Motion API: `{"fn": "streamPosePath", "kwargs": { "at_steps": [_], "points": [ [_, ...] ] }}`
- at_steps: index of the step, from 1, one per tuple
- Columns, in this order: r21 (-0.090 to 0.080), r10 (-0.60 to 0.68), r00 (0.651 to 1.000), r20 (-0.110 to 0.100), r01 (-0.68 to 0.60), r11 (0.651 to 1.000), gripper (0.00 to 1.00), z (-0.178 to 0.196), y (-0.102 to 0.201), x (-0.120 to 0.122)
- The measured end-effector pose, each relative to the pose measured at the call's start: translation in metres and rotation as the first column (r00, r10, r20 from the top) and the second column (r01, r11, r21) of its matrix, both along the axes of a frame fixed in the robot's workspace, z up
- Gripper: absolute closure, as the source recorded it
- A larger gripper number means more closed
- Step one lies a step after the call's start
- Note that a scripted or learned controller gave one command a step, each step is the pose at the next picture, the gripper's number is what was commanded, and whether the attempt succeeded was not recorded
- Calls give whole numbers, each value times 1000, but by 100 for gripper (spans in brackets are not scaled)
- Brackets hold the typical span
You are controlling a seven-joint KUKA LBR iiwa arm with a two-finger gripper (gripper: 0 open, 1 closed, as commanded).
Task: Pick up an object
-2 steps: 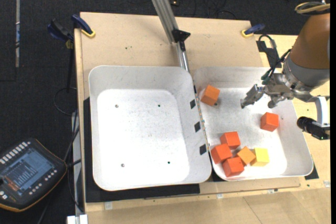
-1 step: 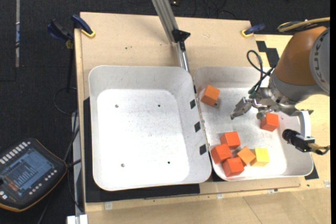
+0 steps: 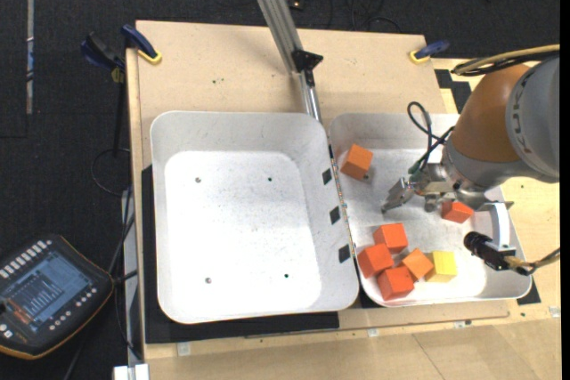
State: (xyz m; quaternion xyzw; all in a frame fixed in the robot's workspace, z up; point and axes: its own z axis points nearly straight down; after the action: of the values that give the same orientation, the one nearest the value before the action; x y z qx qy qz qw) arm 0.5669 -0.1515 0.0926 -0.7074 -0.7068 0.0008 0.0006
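With nothing between its parted fingers, the claw point(image 3: 411, 194) in the frame's right-centre may close on air, since the nearest red block point(image 3: 457, 211) sits beside it.

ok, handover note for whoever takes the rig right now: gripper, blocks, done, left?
Gripper: low over the right bin, fingers open, nothing between them.
Blocks, all in the right bin: lone orange block near the divider at the back; small red-orange block just beside the wrist; front cluster of orange blocks with a yellow block.
Left bin: no blocks in it.
Done: arm is over the blocks.
Left: close on one block and lift it; no pick made yet.
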Motion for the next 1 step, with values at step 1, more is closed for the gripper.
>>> {"fn": "streamPosePath", "kwargs": {
  "at_steps": [1],
  "points": [
    [0,-1,1000,4,1,1000,100,13,0,1]
  ]
}}
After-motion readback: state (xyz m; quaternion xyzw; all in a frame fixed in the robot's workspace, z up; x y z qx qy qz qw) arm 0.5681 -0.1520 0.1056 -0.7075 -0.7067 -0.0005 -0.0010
